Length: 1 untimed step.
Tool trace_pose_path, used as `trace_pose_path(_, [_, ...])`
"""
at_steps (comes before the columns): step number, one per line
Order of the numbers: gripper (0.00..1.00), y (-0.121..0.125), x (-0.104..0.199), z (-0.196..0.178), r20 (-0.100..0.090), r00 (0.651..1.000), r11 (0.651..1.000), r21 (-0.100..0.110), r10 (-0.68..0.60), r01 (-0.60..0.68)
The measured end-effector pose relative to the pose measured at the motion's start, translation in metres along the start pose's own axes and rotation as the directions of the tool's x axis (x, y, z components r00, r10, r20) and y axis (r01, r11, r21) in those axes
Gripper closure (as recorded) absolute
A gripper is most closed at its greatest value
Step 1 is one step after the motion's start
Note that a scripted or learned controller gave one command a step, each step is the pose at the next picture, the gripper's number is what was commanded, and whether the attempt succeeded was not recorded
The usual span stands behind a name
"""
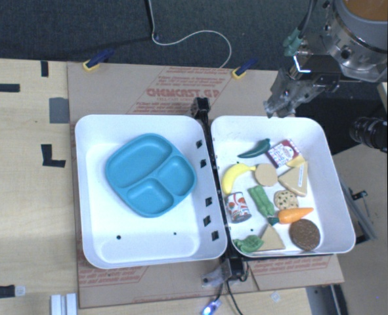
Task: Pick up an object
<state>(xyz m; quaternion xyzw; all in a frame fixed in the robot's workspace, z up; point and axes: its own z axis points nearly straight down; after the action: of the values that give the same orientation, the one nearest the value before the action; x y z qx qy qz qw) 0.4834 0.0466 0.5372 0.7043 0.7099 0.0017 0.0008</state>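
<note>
Two shallow white bins sit side by side before you on a sheet of brown cardboard (174, 90) with red printing, laid over a pale wooden bench (23, 195); dark carpet runs along the far edge, crossed by a thin white cable (180, 41). Two clamps with yellow and blue grips, one (98, 59) at the far left corner and one (245, 67) further right, pin the cardboard down.

Your left bin (88, 241) holds one thing: a blue divided plate (150, 174) with three compartments, lying tilted near the middle.

Your right bin (331, 169) holds the toy food, clustered toward its centre: one banana (234, 175), one green pepper (254, 149), one dark red packet (281, 153), one small can (238, 206), one green pod (260, 200), one carrot (293, 214), one speckled cookie (285, 199), one round brown patty (304, 234), one leafy green piece (248, 244). You can also count three tan wedges or slices among them, though some overlap.

Your gripper (282, 105) hangs above the far rim of the right bin, apart from the pile. I cannot tell how it is set; nothing shows in its grasp.
</note>
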Motion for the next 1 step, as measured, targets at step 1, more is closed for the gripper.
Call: trace_pose_path(1, [1.0, 0.0006, 0.0528, 0.0029, 0.001, 1.0, 1.0, 0.005, 0.001, -0.001])
